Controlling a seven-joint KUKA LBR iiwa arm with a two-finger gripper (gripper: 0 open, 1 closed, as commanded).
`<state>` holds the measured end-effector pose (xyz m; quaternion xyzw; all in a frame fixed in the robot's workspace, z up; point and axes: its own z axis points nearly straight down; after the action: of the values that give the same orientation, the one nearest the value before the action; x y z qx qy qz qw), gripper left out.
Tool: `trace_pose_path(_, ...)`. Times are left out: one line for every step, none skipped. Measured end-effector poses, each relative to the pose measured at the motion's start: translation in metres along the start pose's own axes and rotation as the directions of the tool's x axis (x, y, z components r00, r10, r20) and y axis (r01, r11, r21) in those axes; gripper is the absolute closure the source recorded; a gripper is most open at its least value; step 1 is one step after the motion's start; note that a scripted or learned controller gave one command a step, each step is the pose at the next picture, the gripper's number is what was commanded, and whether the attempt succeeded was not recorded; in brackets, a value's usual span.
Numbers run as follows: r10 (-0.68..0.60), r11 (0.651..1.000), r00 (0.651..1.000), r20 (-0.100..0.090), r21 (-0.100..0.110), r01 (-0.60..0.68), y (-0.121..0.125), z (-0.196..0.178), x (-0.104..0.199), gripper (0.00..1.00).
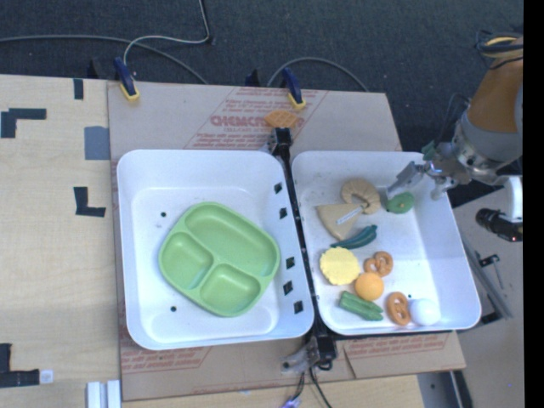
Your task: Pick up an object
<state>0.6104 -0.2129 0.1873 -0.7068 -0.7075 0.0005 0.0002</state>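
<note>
The right bin (450,253) holds several toy foods. Among them are a small round green piece (399,201), a tan bread slice (360,194), a tan wedge (332,219), a dark green pickle (360,236), a yellow ruffled piece (340,266), an orange ball (369,286), two pretzels (380,263) and a white egg (425,312). My gripper (418,182) hangs low over the bin's upper right part, just above and right of the round green piece. I cannot tell whether it touches that piece.
The left bin (136,228) contains a light green compartment plate (219,258). A black divider with clips (293,228) runs between the bins. A green bean pod (361,306) lies near the right bin's front wall. Cables (170,41) trail across the dark floor behind the bench.
</note>
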Motion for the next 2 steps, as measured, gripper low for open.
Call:
trace_pose_path(-0.002, 1.000, 1.000, 0.000, -0.005, 0.002, 0.042, 0.101, 0.067, 0.00)
trace_pose_path(0.000, 1.000, 1.000, 0.002, -0.002, 0.000, 0.052, 0.040, 0.031, 0.00)
